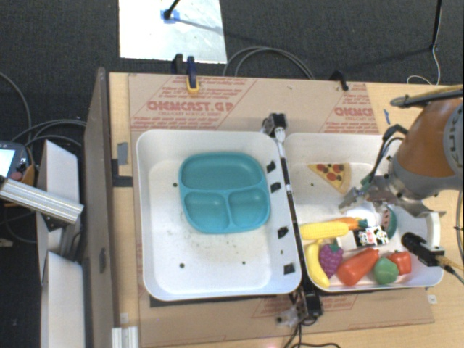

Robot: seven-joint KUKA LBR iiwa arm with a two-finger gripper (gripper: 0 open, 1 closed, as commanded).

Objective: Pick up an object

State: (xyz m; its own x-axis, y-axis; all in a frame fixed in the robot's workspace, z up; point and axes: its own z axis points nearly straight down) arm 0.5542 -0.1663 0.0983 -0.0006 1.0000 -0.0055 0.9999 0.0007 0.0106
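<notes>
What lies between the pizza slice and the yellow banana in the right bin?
In the camera view, only bare white bin floor separates the pizza slice from the banana. The gripper sits to the right of that stretch.

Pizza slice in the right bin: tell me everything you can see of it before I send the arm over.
The pizza slice is a small toy wedge, tan-yellow with red spots, plastic by its look. It lies flat on the floor of the right bin, in its far part, crust edge toward the far wall and tip pointing toward the pile of toy food. Nothing touches it; the gripper is to its near right, apart from it.
</notes>
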